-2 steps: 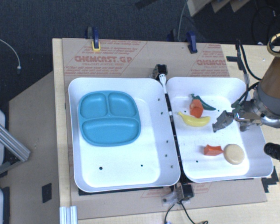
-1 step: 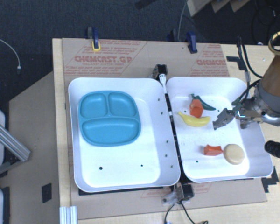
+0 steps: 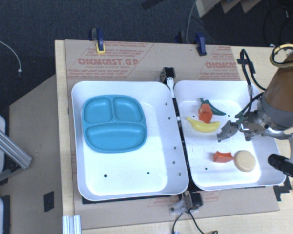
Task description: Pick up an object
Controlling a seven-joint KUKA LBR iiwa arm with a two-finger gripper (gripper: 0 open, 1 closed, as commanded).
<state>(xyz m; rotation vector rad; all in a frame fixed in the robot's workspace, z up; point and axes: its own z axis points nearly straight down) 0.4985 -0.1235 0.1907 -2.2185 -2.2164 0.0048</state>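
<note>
Objects for picking lay in the right bin (image 3: 205, 177): 4 of them, loosely spread with bare white floor between each and the walls. Largest of all on the bench were the 2 white bins, side by side and touching along a black seam. The left bin (image 3: 127, 179) held 1 blue divided plate (image 3: 115, 123) with 3 compartments, set toward its far left, leaving open floor on the near and right sides. In the right bin, 1 yellow banana (image 3: 203, 126) curved near the far left; 1 round beige piece (image 3: 244, 161) sat near the near right wall; 1 orange carrot with green top (image 3: 205, 112) touched the banana's far side; 1 small red piece (image 3: 223, 156) lay just left of the beige one. The gripper (image 3: 238, 130) hovered right of the banana, fingers spread apart, grasping nothing.
</note>
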